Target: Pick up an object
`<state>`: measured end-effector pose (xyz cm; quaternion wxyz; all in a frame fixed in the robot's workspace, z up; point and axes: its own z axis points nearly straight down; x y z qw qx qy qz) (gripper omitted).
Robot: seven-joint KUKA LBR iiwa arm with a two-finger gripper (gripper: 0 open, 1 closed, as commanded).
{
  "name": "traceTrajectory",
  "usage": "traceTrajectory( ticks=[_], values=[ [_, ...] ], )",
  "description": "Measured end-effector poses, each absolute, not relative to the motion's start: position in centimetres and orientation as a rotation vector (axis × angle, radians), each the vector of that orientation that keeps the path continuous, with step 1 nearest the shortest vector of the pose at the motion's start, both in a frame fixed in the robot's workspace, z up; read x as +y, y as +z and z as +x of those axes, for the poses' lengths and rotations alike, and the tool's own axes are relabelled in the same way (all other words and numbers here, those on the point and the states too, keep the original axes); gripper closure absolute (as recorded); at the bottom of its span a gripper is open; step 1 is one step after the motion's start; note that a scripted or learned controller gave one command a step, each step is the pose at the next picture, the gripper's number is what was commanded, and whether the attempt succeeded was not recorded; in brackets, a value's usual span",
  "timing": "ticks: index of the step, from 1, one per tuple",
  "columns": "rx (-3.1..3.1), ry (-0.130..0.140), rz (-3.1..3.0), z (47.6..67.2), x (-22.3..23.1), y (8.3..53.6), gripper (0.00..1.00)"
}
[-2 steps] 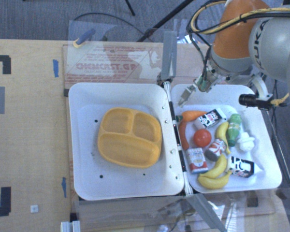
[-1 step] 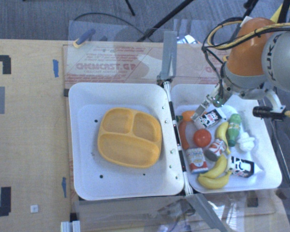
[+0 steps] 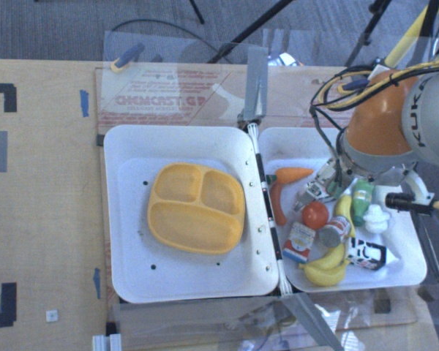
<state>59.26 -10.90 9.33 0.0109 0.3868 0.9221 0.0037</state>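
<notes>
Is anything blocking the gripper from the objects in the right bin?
Nothing visible does. The gripper hangs directly above the right bin, over the red tomato, with the orange carrot and banana close by.

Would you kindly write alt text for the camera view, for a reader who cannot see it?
A grey and orange robot arm reaches from the right, its gripper low over the right bin, among a tomato, carrot, banana and green bottle. The left bin holds a yellow divided plate.

The grey arm (image 3: pixel 424 115) wears an orange band, with yellow and black cables draped over it.
</notes>
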Motion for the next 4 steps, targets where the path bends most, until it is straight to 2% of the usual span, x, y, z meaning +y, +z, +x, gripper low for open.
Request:
traceTrajectory(
  ticks=[1, 2, 3, 4],
  values=[
    [2.866, 0.019, 1.208, 59.5, -10.9, 10.6, 1.00],
    [2.871, 0.003, 1.265, 60.3, -6.2, 22.3, 1.00],
    [2.936, 0.001, 1.113, 58.2, -1.4, 24.4, 1.00],
    [2.936, 0.001, 1.113, 58.1, -1.4, 24.4, 0.00]
  ],
)
